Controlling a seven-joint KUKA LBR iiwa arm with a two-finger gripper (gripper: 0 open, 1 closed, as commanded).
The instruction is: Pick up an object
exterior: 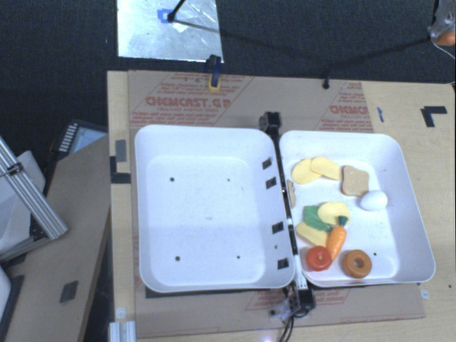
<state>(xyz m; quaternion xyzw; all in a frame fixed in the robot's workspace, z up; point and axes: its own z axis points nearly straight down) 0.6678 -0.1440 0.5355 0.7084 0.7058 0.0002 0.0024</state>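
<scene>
Pincer (pixel 443 33) hangs at the far right edge, fingers' state unreadable, well apart from the right bin (pixel 410 184) of toy food.

Up in the far corner, the grey and orange arm end with the pincer (pixel 439 28) hangs over dark floor, well apart from both bins. Below it and nearest sits the right shallow white plastic bin (pixel 407 191) on the brown cardboard-covered surface (pixel 299 95). In the bin, closest to the pincer, lie a tan toy bread slice (pixel 355 180) and a white toy egg (pixel 372 200). Farther off are pale yellow toy pieces (pixel 315 169), an orange toy carrot (pixel 335 240), a red toy tomato (pixel 318 258) and a brown toy doughnut (pixel 356 263). Beyond those, farthest from the pincer, sits the left shallow white plastic bin (pixel 206 205).
</scene>
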